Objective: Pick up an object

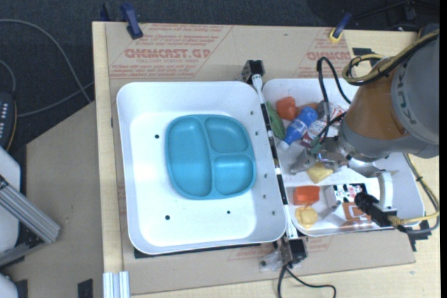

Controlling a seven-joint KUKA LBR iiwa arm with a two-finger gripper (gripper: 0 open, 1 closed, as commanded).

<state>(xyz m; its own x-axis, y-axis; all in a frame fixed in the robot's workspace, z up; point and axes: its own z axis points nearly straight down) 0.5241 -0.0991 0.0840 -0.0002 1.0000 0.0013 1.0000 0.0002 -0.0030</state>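
Observation:
My gripper (pixel 312 158) reaches in from the right and hangs low over the middle of the right bin (pixel 412 200). It sits just above a small yellow object (pixel 320 174). A blue bottle (pixel 300 126) lies just up and left of it, with an orange object (pixel 286 107) and a green object (pixel 276 124) near the bin's left wall. Nearer the front lie an orange block (pixel 306 195), a yellow piece (pixel 306 217) and a printed white card (pixel 349 204). The arm hides part of the bin's right side.
The left bin (pixel 140 150) holds a blue divided plate (pixel 209 155) in its middle. A black divider strip (pixel 269 143) runs between the two bins. Blue clamps (pixel 130 19) sit at the bench's back edge.

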